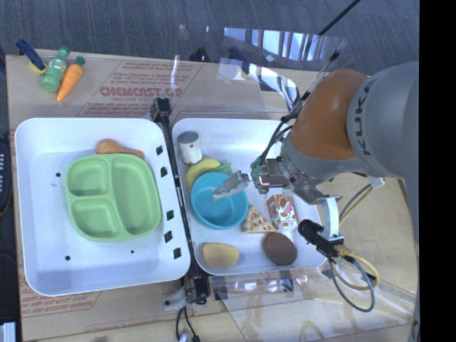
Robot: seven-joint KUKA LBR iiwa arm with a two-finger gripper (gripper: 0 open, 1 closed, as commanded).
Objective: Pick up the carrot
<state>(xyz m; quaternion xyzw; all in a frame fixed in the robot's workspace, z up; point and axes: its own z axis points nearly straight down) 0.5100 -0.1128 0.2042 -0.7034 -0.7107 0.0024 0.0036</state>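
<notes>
Here, two bins sit side by side: the left bin (28,191) holds one green tray (112,194) and one orange carrot (117,147) just behind it. The right bin (235,128) holds one blue bowl (217,201), a can (189,147) and several foods. The arm (356,120) reaches in from the right, its jaws (234,184) over the bowl; whether apart or together, I cannot tell.

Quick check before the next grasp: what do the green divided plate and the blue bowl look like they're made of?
Green divided plate: looks like matte moulded plastic, with even pastel colour, soft rounded dividers and no sharp glare. Blue bowl: probably plastic too, slightly glossier, with a smooth uniform rim and a faint sheen inside. Neither shows the hard highlights of glazed ceramic, though that cannot be ruled out from this view.
</notes>
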